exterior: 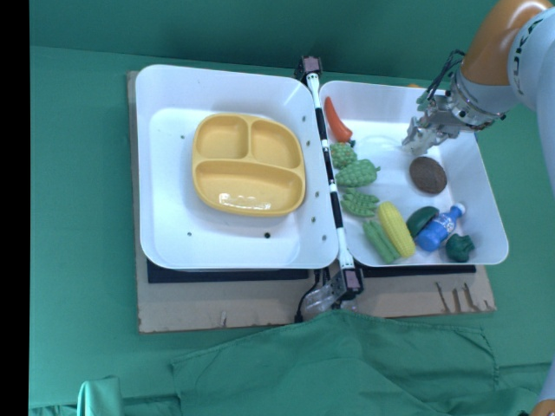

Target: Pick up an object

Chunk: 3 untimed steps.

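Two white bins side by side on a green worktop, cardboard sheet (pixel 217 319) under them. Left bin (pixel 173 232) holds one yellow divided plate (pixel 250 164), three compartments, sitting near the middle. Right bin (pixel 481 206) holds the loose items: one red-orange chili (pixel 337 121) against the divider at the top, three green knobbly veg (pixel 356 174) stacked down the divider side, one corn cob (pixel 395 228) with one green bean pod (pixel 378 242) just beside it, one dark green veg (pixel 422 218) touching one blue bottle (pixel 440 227), one dark green broccoli piece (pixel 460 248) in the lower right corner, one brown round cookie (pixel 427 174) near the middle right.

Divider rail (pixel 329 180) with black-and-white markings runs between the bins. Green cloth (pixel 347 362) bunched at the bottom of the view, overlapping the cardboard edge.

Arm comes in from the upper right, orange band visible. Gripper (pixel 423 135) hangs over the upper part of the right bin, just above the cookie, fingers pointing down-left and slightly apart, nothing between them. Nearest item is the cookie, near the fingertips, not gripped. Chili and green veg well off to the gripper's left in the view.
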Each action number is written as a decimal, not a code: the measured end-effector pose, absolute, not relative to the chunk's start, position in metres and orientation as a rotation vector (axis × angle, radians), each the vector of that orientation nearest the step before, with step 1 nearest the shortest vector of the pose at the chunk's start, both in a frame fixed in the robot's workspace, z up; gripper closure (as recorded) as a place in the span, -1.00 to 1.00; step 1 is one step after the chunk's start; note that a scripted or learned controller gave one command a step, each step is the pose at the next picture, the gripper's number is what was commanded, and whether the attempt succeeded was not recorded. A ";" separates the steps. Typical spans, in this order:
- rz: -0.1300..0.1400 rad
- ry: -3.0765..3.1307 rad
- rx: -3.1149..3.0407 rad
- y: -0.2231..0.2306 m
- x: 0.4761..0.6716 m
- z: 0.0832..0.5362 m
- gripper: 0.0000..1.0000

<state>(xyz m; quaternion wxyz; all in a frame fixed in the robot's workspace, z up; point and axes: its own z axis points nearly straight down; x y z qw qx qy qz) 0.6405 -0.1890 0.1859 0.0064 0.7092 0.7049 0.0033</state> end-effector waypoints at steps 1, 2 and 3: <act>0.007 2.208 2.217 -0.189 0.642 0.184 -1.00; -0.014 2.229 2.227 -0.187 0.700 0.183 -1.00; -0.013 2.221 2.228 -0.187 0.699 0.184 -1.00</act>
